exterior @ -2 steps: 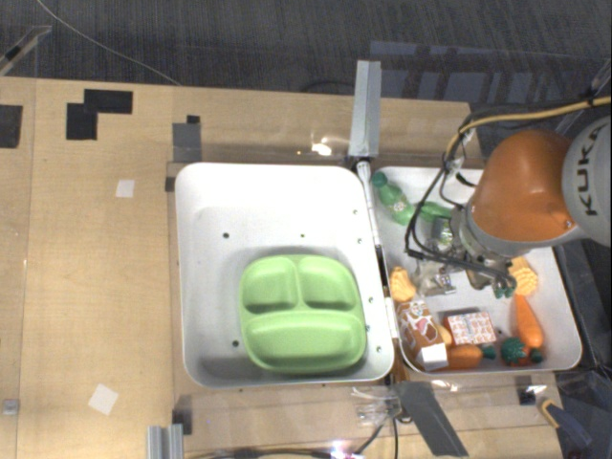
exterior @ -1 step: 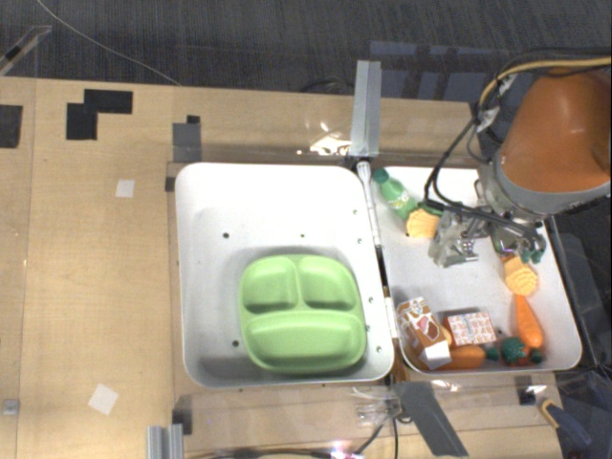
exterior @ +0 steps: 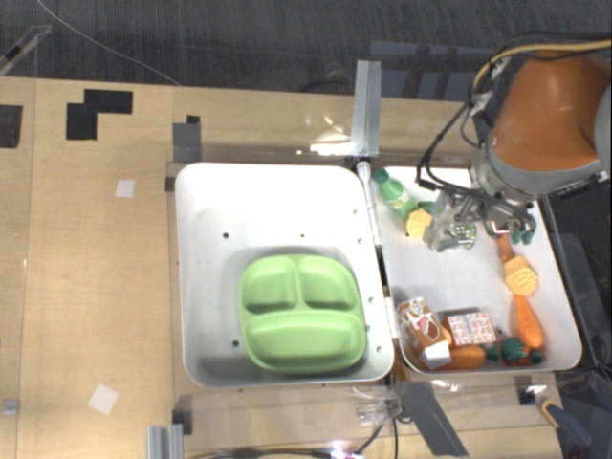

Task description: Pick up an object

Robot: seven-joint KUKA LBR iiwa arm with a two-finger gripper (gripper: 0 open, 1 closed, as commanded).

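One green tray (exterior: 302, 312) in left bin (exterior: 206, 208); roughly eight toy foods crowding right bin's (exterior: 564, 338) edges; gripper (exterior: 466, 228) low at far edge, grip unclear.

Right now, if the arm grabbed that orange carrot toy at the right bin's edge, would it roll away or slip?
The carrot looks long, tapered and rounded, so a nudge would probably roll or pivot it. Its smooth, plastic-looking surface might slip in a pinch. It lies close to the right bin's wall, which would likely stop it soon.

Right bin (exterior: 559, 285) centre floor open, toys crowding its near edge, far corner and right side, green tray (exterior: 302, 312) filling left bin (exterior: 206, 218) middle
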